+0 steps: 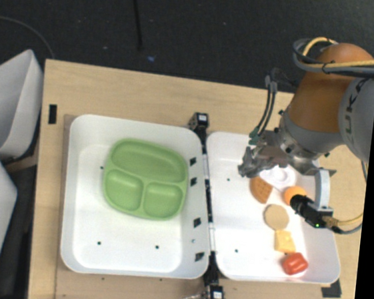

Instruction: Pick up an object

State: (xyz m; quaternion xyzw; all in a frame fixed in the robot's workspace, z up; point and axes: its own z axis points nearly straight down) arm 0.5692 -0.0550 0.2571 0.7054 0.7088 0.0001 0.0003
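In the right bin (236, 245) lie small toy foods: an orange-brown wedge (260, 189), a round tan cookie (276, 217), a yellow block (284, 242), a red piece (295, 263) and an orange ball (294, 193). My gripper (252, 165) hangs low over the bin's upper part, just above and left of the orange-brown wedge. Nothing shows between its fingers, and the wrist hides how they stand.
The left bin (80, 234) holds a green divided plate (147, 178). A black clip row (202, 201) marks the seam between the bins. White housings (4, 104) stand at the far left. A cable and a black sensor (307, 209) hang by the wrist over the right bin.
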